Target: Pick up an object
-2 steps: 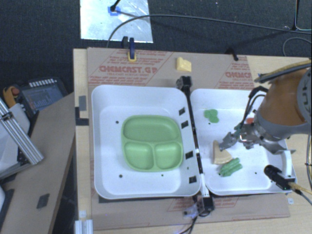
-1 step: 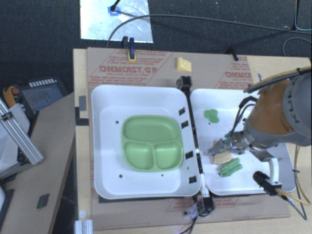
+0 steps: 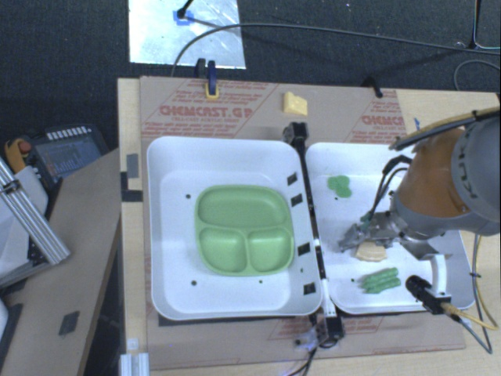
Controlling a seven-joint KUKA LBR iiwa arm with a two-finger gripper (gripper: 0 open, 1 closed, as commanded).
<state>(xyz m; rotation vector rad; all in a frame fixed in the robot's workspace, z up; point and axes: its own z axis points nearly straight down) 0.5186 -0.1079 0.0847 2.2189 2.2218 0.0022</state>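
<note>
While the hand (image 3: 362, 236) hangs low in the right bin (image 3: 344, 296), probably lined up for a grab, its opening cannot be told from this blurred view. Just beneath it lies a cream piece (image 3: 370, 251), green beans (image 3: 380, 280) nearer, a green blob (image 3: 339, 184) beyond.

Two white bins stand side by side on the bench (image 3: 258, 104). The left bin (image 3: 168, 210) holds a green divided tray (image 3: 241, 230). In the right bin (image 3: 333, 288), the end effector (image 3: 358, 236) of the grey and orange arm (image 3: 450, 182) is low, just beside a pale yellow piece (image 3: 371, 251). Near it lies a green bean-like object (image 3: 380, 280). A small green object (image 3: 339, 184) lies apart, toward the far wall.
</note>
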